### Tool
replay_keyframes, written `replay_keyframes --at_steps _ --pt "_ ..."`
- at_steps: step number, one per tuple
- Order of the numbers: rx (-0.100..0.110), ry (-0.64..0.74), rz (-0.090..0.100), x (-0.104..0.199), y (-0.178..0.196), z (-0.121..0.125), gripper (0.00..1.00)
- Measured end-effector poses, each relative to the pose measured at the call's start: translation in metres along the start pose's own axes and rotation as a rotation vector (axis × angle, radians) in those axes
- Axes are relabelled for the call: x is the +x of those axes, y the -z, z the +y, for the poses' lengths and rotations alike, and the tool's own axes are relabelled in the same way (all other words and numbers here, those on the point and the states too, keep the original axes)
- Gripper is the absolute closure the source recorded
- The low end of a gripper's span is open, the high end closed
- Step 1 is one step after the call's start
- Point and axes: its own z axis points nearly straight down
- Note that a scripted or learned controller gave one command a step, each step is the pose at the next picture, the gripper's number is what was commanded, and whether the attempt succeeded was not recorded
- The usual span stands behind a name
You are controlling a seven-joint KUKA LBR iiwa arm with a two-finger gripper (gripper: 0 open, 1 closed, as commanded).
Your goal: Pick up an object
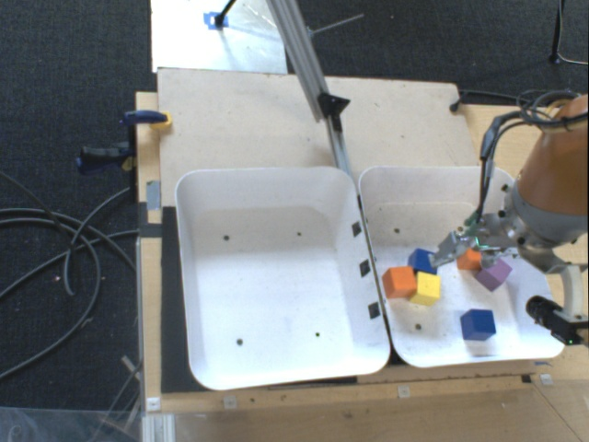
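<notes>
Down in the right bin [405, 187], the gripper [465, 247] hovers beside a small orange block [470, 259] (jaws' opening impossible to tell). Blue cube [421, 261], orange cube [399, 282] and yellow cube [426, 288] cluster nearby.

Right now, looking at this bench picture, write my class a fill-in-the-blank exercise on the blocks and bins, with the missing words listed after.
1. All the blocks lie in the ____ bin of the camera view.
2. The yellow block touches the ____ block on its left in the view.
3. The block lying alone nearest the bin's front rim is ____.
4. The pincer hangs beside the ____ block at the bin's right.

Missing words: right; orange; blue; purple
</notes>
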Motion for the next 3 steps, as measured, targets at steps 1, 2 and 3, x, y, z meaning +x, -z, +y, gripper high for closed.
replay_keyframes --at_steps 1,2,3 --pt "0.0 -0.003 0.0 -0.013 0.003 -0.024 0.0" --pt "0.0 0.0 0.0 -0.009 -0.1 0.018 0.0" --pt "-0.019 -0.002 -0.003 -0.003 -0.104 0.02 0.0"
